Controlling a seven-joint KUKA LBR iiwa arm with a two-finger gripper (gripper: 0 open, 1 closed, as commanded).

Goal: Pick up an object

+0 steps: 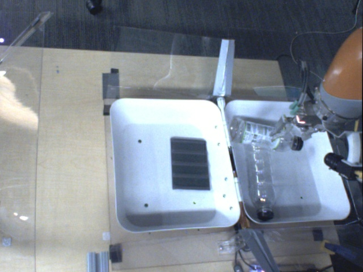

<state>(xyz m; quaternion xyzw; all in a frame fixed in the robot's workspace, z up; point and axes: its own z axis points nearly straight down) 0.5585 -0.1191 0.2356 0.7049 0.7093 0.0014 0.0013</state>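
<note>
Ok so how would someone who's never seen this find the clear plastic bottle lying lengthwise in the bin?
Start at the two white bins side by side and take the right bin, the one the arm reaches into. Along its left side lies a clear plastic bottle, its dark cap at the near edge. Unlike the crumpled clear bottle above it, this one is long and straight.

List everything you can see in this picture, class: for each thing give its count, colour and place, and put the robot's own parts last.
Shallow white bins: two, white, side by side on the bench.
Dark ribbed rectangular pad: one, black, middle of the left bin.
Clear plastic bottle with dark cap: one, transparent, lying lengthwise in the right bin.
Crumpled clear plastic packet: one, transparent with green print, far end of the right bin.
Wooden bench: one, pale tan, under both bins.
Robot arm: one, grey with orange band, right edge.
Gripper: one, over the right bin's far end.
</note>
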